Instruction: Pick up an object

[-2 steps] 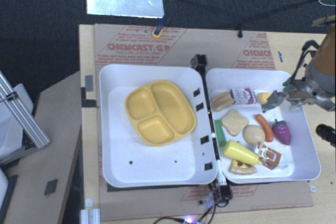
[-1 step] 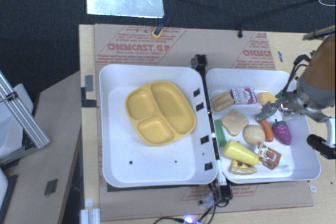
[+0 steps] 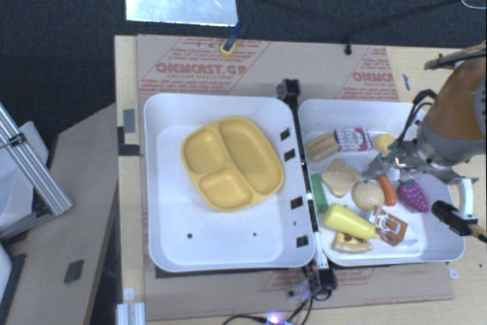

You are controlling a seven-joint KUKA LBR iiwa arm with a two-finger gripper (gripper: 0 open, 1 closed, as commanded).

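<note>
Toy food (image 3: 358,198) fills the "CHEMCAST"-papered bench's (image 3: 198,66) bin (image 3: 437,246).

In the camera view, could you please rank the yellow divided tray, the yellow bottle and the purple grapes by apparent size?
1. yellow divided tray, clearly largest
2. yellow bottle
3. purple grapes, partly hidden by the arm, so its rank against the bottle is uncertain

Arm (image 3: 456,114) lowered, end effector (image 3: 383,166) apparently angled left

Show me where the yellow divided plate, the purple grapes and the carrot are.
yellow divided plate (image 3: 232,162), camera view, on the ridge where its three compartments meet.
purple grapes (image 3: 415,195), camera view, middle of the bunch.
carrot (image 3: 389,190), camera view, middle of its orange body.
</note>
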